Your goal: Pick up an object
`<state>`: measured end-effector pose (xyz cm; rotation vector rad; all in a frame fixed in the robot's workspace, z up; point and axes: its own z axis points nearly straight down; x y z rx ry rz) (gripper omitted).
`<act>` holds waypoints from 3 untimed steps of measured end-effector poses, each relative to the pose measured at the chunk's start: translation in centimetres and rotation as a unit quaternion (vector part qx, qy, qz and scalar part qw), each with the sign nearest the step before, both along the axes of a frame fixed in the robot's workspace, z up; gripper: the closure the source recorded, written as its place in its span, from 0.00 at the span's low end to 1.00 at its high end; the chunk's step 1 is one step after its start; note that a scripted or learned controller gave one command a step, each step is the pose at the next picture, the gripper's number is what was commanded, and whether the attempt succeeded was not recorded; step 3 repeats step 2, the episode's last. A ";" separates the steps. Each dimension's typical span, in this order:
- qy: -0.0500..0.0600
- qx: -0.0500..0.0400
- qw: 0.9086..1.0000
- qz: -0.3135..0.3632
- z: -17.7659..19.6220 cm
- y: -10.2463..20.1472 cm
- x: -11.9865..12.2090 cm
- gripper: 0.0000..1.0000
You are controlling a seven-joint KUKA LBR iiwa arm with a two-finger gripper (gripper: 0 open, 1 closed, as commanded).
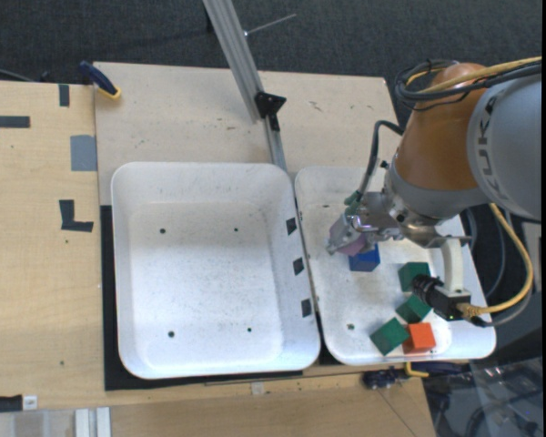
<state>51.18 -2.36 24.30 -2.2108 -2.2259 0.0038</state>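
Note:
My gripper [348, 237] is low over the middle of the right bin [332, 326], below the grey and orange arm that comes in from the right. A blue block [366, 260] lies right next to it, on the near-right side, partly hidden by the wrist. I cannot tell whether the gripper touches the block. Further toward the front right lie three green blocks [413, 274] [414, 309] [389, 337] and an orange block [421, 337].
The left bin [127, 244] stands beside the right one, and their rims meet near the gripper. A slanted metal bar [241, 53] runs from the top down to the bins' back edge. A black cable and connector [441, 294] hang by the green blocks.

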 end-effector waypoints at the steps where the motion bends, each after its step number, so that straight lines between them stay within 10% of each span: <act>1: -0.001 0.000 1.000 0.000 0.5 5.2 1.0 1.00; 3: 0.000 0.000 1.000 0.000 -1.0 10.8 2.1 1.00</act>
